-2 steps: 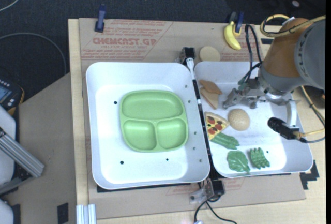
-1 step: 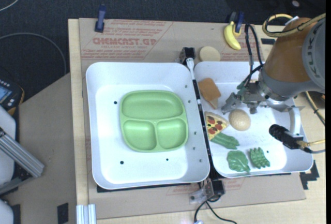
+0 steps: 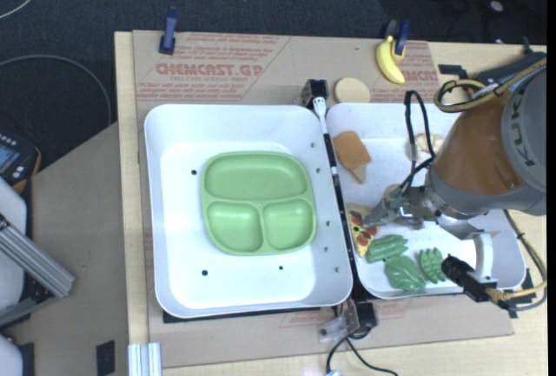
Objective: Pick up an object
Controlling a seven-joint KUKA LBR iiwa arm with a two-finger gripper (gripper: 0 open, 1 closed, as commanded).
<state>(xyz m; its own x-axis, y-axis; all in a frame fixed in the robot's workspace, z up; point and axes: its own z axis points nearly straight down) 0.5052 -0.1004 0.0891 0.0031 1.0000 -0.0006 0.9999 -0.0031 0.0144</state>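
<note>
Hovering low over the right bin (image 3: 512, 274), near its left-centre; my gripper (image 3: 388, 209) sits just above the toy food cluster; jaw state: cannot tell from this angle, wrist and cabling mask it; nothing visibly held.

Candidates in right bin: pizza slice (image 3: 360, 235) against the left wall, just beside me; green leafy pieces (image 3: 401, 260) toward the front wall, several bunched and touching; tan bread-like piece (image 3: 351, 153) toward the back, apart from the rest.

Handling est.: all look like light moulded plastic, stiff, smooth, prob. slippery; not fragile. Pizza slice lies flat and thin, close to the wall; poor pinch, edge grip only. Green pieces are lumpy w/ ribs; better purchase across the narrow width, but neighbours crowd the approach. Tan piece is isolated, chunky; cleanest grab across its short axis.

Left bin (image 3: 165, 192) holds a green divided plate (image 3: 258, 201); too wide, skip.
</note>
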